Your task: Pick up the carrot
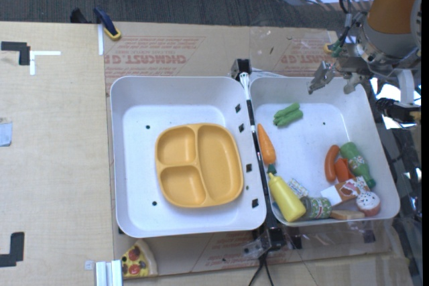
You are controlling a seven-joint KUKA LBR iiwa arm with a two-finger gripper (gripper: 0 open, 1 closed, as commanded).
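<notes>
Bright, even overhead light fills the scene, with the two white bins (181,94) close to overexposed and only soft, short shadows under their contents. The yellow divided plate (199,164) shows a mild sheen. Focus is fair mid-frame, softer and slightly grainy toward the edges.

Orange carrot (266,146), yellow tray (199,165), green pea pods (288,114), white bins (127,164).
</notes>
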